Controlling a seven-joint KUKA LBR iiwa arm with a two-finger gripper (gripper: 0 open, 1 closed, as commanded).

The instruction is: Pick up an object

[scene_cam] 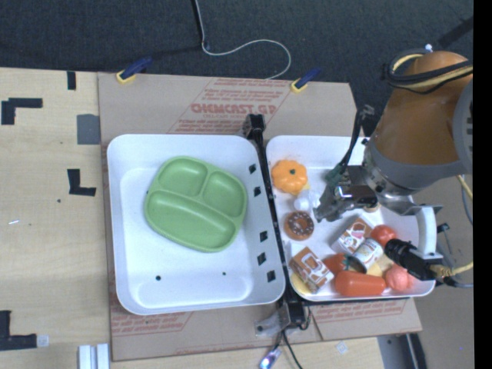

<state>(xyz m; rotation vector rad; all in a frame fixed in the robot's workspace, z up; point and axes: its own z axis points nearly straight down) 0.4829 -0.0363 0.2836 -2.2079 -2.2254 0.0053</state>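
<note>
Hanging over the middle of the right shallow white bin [286,146], the dark two-finger gripper [329,204] points down and leftward, its fingers slightly spread with nothing between them. Just below its tips lies a round brown chocolate-glazed toy donut [299,225], and beside the tips a small white rounded piece [304,204] — too small to identify. A small orange toy pumpkin with a green stem [290,176] sits near the bin's upper left, apart from the gripper.

Crowded toward the lower right edge are a white-and-red printed carton [354,237], a brown printed box [309,267] on a yellow piece, a long red-orange toy pepper [360,284], a red tomato-like ball [383,235] and a pinkish ball [398,279] — several touching or overlapping. The upper right of this bin is covered by the arm.

The left shallow white bin [123,221] holds a green sectioned plastic plate [196,203], with bare floor all around it, widest along the lower edge.
</note>
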